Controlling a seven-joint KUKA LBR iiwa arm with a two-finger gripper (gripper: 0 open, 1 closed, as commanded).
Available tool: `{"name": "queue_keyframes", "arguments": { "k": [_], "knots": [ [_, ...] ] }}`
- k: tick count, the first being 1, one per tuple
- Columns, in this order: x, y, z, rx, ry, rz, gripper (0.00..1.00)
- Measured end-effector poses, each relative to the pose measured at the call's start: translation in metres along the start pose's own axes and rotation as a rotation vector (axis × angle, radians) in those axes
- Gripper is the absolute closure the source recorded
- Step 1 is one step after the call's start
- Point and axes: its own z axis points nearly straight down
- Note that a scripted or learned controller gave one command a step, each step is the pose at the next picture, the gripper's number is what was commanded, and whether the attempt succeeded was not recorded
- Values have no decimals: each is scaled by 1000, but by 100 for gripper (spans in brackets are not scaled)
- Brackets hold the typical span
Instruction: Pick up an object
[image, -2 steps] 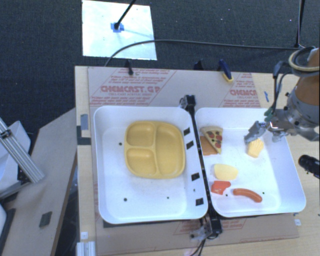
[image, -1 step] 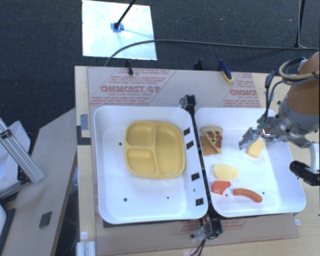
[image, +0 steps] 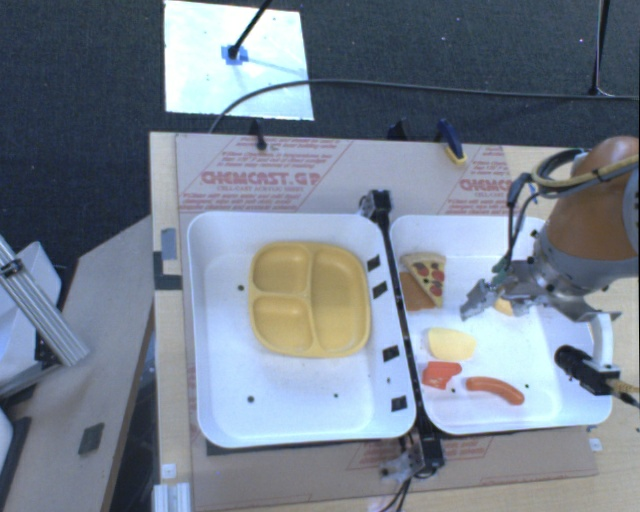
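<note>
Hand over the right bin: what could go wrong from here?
1. The hand hangs between the pizza slice and a small yellow piece partly hidden behind it; it could close on bare floor.
2. The yellow chip, red piece and sausage lie close together, so a descent there might knock a neighbour.

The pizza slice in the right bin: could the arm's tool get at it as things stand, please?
Probably yes. The pizza slice lies uncovered in the right bin, apart from the other food, and the tool hangs just beside it.
</note>
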Motion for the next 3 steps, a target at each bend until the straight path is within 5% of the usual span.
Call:
{"name": "queue_keyframes", "arguments": {
  "k": [1, 2, 3],
  "knots": [
    [-2, -10, 56, 1, 0, 1, 0],
    [-2, -8, 42, -6, -2, 0, 100],
    [-10, -9, -19, -10, -3, -2, 100]
  ]
}}
